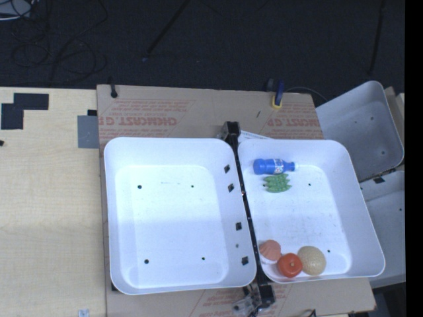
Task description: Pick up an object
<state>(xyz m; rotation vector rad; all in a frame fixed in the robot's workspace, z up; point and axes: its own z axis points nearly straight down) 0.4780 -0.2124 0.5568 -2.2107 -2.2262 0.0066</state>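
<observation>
A blue bottle (pixel 273 166) is laid lengthwise left to right in the right bin (pixel 357 197); the claw's state cannot be told

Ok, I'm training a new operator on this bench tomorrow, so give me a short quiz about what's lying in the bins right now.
1. True or false: the blue bottle lies in the right bin.
2. Which is nearest the bottle: A) green toy, B) red ball, C) beige ball?
3. What pink thing touches the red ball?

Key: 1 true; 2 A; 3 the pink shell.
</observation>
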